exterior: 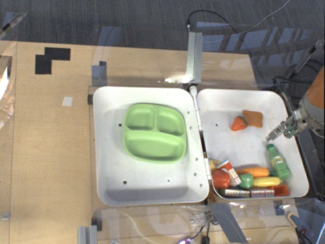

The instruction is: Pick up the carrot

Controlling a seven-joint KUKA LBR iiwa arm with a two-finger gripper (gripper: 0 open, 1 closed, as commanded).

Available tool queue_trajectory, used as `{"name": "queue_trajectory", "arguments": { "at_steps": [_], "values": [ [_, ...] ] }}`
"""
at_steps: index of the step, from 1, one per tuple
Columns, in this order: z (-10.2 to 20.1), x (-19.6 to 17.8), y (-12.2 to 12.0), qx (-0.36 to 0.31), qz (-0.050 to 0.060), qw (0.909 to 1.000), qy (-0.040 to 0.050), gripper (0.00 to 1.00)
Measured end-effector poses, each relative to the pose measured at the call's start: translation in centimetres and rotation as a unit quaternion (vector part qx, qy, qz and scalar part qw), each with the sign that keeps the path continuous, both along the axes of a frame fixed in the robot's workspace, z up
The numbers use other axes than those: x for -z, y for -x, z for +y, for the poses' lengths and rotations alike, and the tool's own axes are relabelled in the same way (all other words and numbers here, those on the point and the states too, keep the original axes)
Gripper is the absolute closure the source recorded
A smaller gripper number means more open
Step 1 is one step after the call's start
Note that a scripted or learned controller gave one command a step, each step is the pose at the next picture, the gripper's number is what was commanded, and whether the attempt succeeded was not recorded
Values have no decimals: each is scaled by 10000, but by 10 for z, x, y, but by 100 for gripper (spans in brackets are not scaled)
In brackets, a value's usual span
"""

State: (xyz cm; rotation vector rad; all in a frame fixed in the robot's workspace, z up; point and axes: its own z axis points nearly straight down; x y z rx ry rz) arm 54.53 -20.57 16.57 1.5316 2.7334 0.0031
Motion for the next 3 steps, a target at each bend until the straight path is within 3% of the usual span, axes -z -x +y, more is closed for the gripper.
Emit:
{"name": "queue_trajectory", "arguments": {
  "at_steps": [1, 2, 3],
  "values": [
    [1, 43, -37, 72, 6, 10000, -4, 100],
    [1, -32, -75, 492, -8, 9988, -2, 100],
    [13, -107, -53, -157, -6, 9999, 3, 100]
  ]
}}
